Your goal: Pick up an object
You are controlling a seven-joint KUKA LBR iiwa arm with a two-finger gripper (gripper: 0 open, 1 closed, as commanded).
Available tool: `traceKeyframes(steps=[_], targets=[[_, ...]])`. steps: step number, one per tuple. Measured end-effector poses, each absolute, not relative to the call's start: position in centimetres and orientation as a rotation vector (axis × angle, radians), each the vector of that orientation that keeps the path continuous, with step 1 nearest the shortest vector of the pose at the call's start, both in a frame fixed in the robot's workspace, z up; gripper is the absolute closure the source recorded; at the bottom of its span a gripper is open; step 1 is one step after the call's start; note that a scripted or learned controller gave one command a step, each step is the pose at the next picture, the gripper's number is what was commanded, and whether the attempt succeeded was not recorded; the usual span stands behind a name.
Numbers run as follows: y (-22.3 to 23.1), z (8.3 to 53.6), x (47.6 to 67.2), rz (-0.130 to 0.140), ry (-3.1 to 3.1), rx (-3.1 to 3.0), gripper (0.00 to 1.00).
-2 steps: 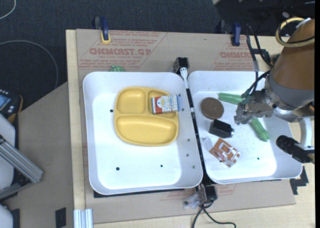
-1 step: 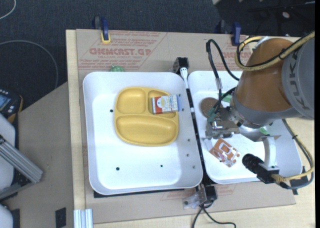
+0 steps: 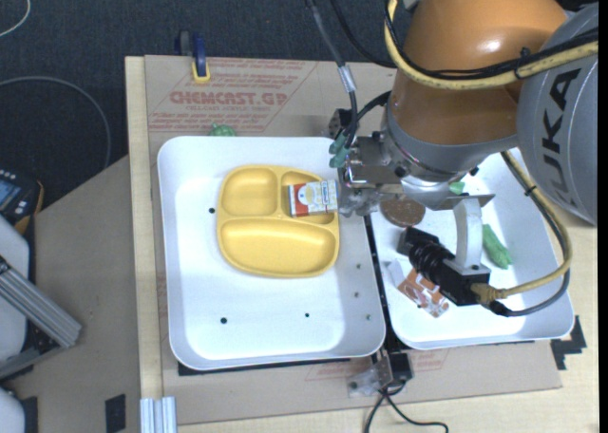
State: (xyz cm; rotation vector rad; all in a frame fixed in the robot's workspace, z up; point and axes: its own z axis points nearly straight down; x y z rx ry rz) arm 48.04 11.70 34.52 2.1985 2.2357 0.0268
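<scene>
So the jaws sit low over the seam between the two bins, honestly can't tell how they're set. Small orange-and-white carton lies just left of them, in the yellow divided tray in the left bin.

Brown board beneath 2 white bins

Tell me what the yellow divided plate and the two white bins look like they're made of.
Yellow divided plate: likely molded plastic, smooth with a soft sheen, rounded compartment walls. Left bin and right bin: probably thin formed plastic, glossy white, with rounded corners and shallow rims. Plastic is a guess from the look alone.
</scene>
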Motion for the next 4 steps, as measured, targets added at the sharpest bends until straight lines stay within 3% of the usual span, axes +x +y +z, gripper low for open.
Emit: traceKeyframes(steps=[1,2,3,4], targets=[[8.3,49.6,48.0,0.028,2.212,2.214,1.00],[2.1,50.1,48.0,0.005,2.210,2.225,1.00],[-3.7,38.6,47.8,-0.016,2.218,2.235,1.00],[3.5,38.2,47.9,-0.002,2.233,2.215,1.00]])
